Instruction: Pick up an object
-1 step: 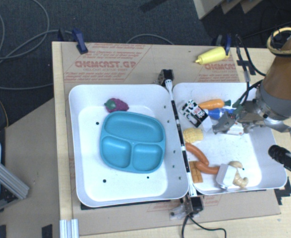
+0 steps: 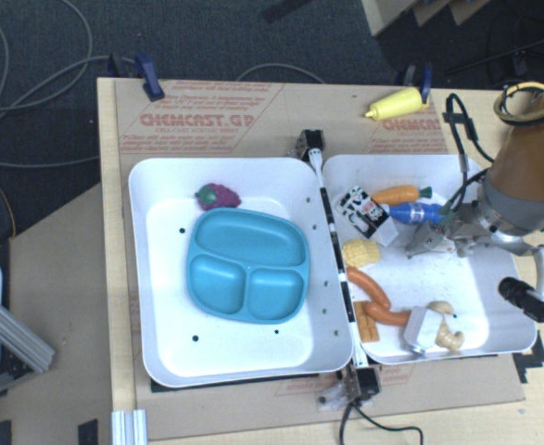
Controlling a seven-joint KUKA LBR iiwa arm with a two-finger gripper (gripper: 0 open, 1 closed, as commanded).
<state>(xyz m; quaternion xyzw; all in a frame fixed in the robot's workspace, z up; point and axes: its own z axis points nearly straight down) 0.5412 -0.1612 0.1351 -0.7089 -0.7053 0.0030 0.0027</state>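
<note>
The right bin (image 2: 494, 336) holds several toy items. An orange carrot (image 2: 397, 194) lies at its back, with a blue bottle-like piece (image 2: 416, 214) just in front of it. A black-and-white block (image 2: 361, 209) and a yellow corn piece (image 2: 360, 252) sit near the left wall. Farther forward lie a red-orange sausage (image 2: 371, 288), an orange strip (image 2: 386, 314), a grey-white piece (image 2: 418, 329) and a tan mushroom (image 2: 446, 336). My gripper (image 2: 436, 236) is low over the bin floor, just right of and in front of the blue piece. Whether it touches that piece is unclear.
The left bin (image 2: 151, 248) carries a blue divided plate (image 2: 246, 264) and a purple grape bunch (image 2: 218, 195) behind it. A yellow object (image 2: 394, 106) lies on the bench behind the right bin. Clamps and cables sit along the bench's back edge.
</note>
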